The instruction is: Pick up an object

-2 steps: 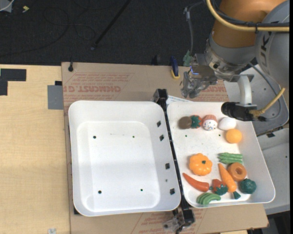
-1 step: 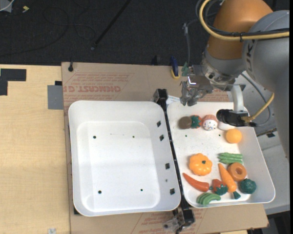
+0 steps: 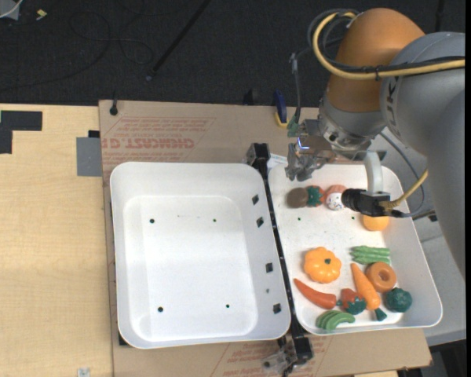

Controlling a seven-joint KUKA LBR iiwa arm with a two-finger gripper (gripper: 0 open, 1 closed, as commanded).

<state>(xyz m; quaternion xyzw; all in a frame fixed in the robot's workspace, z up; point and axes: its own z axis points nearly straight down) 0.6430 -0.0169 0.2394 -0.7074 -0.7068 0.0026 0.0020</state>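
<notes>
Two bins stand side by side on the counter. All the objects lie in the right bin: the pumpkin in the middle, the carrot to its right, the gripper above the far edge.

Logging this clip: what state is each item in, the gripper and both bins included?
Gripper: low over the right bin's far end, nothing seen in it.
Left bin: white floor bare.
Right bin: holds toy food.
Pumpkin: upright, loose.
Carrot: lying flat.
Red pepper: lying flat.
Brown piece: below the gripper, untouched.
</notes>
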